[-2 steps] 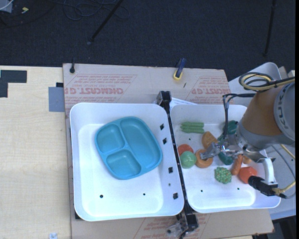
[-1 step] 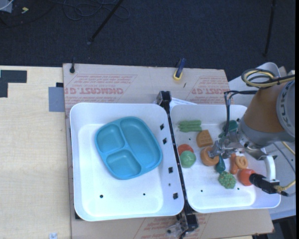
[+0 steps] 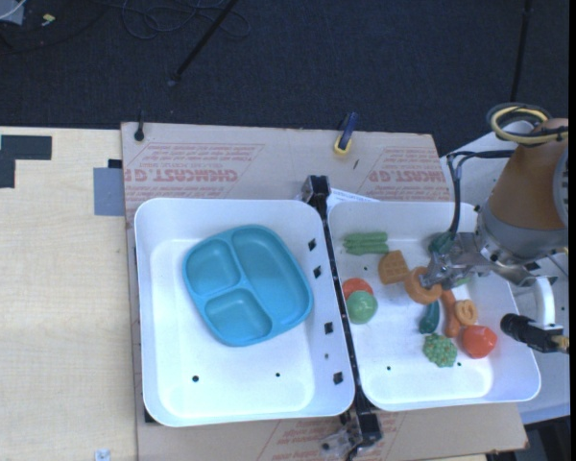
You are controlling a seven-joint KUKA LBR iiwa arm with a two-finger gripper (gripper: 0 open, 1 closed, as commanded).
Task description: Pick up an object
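Step in hand: your gripper (image 3: 445, 273) is low in the right bin (image 3: 403, 392), over its right half, just above an orange curved piece (image 3: 423, 287); you are closing in on a pick, by my reading
Fingers: you cannot tell from this view whether they are apart or together, and nothing shows between them
Doing it well: settle on one target; the orange curved piece touches a tan chunk (image 3: 395, 267) and sits just beside a dark teal piece (image 3: 429, 318), so come straight down and avoid nudging neighbours
Easier options: the green pod (image 3: 365, 244) near the bin's far edge lies apart from the rest
Shapes: toy foods, smooth moulded plastic by the look; a knobbly green floret (image 3: 440, 351), a round red piece (image 3: 477, 341), a green ball (image 3: 362, 306)
Left bin (image 3: 163, 373): a glossy blue divided plate (image 3: 247, 283) at its middle
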